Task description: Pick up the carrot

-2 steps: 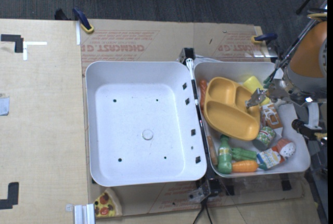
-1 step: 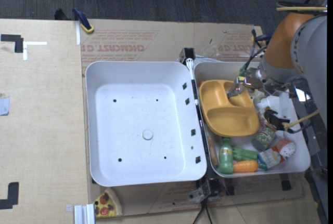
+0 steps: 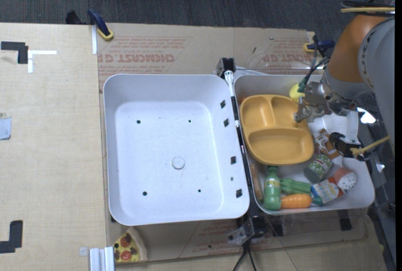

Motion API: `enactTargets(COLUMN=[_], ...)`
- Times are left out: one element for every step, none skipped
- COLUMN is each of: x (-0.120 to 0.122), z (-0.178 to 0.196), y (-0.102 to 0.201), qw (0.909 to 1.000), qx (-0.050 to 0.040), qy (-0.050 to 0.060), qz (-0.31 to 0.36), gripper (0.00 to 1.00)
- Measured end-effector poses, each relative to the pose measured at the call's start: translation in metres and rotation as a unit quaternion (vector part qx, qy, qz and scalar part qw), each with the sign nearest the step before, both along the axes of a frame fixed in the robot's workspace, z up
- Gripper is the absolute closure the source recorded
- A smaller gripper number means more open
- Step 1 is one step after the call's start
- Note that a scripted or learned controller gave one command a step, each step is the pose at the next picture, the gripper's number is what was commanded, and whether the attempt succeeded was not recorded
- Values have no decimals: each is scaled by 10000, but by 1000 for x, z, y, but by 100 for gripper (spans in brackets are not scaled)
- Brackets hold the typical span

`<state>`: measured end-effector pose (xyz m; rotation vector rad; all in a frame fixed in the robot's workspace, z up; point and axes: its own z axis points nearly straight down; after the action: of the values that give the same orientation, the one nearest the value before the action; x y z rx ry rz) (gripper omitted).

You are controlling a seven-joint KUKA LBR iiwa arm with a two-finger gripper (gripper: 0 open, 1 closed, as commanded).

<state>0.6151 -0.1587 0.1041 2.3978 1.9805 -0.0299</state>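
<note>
The carrot [image 3: 296, 201] is a small orange toy that lies flat near the front wall of the right bin [image 3: 367, 197], next to a green bottle [image 3: 272, 188]. My gripper [image 3: 304, 110] hangs over the back half of that bin, at the right rim of a yellow divided plate [image 3: 276, 131]. It is well behind the carrot and apart from it. Nothing shows in its grasp.
Beside the carrot lie a green leafy piece [image 3: 295, 186], a small can [image 3: 319, 167], a pale packet [image 3: 325, 192] and a red-and-white toy [image 3: 345, 180]. A yellow item [image 3: 296, 90] sits behind the gripper. The left bin [image 3: 113, 138] holds a small white disc [image 3: 178, 163]. A pizza-slice toy [image 3: 127, 248] lies on the bench.
</note>
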Motion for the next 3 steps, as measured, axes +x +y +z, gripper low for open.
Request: enactTargets(x=[-67, 10, 12], z=[-10, -9, 88], y=[19, 43, 96], qw=[9689, 9866, 9998], qx=[118, 109, 163], qy=[52, 36, 20], qz=[2473, 1626, -146], gripper=[100, 100, 100])
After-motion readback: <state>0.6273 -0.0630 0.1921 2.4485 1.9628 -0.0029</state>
